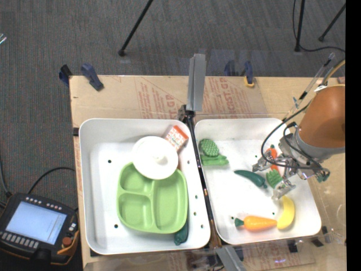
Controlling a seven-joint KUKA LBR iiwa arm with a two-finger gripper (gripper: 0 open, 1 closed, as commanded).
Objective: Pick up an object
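Nearest to me, at the front of the right bin (225, 130), an orange carrot (259, 223) lies flat along the near wall, its green end pointing toward the middle divider. Just beside it, toward the right front corner, a yellow banana (286, 213) lies curved, its lower end close to the carrot's tip.

In the left bin (93, 151), a green divided plate (152, 199) takes up the front middle, and a dark green piece (180, 236) pokes out from under its near right corner. A round white dish (155, 157) sits on the plate's far edge, overlapping it.

Further back in the right bin, a dark green pepper (251, 177) lies near the centre. Just right of it is a small green ridged object (274, 177), right under the claw (284, 176). The claw hangs low over the right side of this bin, below the grey arm and its orange band (327, 114). Cables and metal parts crowd the tips, so I cannot tell whether it is spread or pressed together, or whether it has anything. A small orange piece (273, 152) shows just behind it.

Toward the far left of the right bin, a green waffle-textured object (211, 152) rests near the divider. Across the divider, a small red and white box (177, 136) leans at the far right of the left bin, touching the white dish.

Both bins sit on a cardboard-covered worktop (141, 97).
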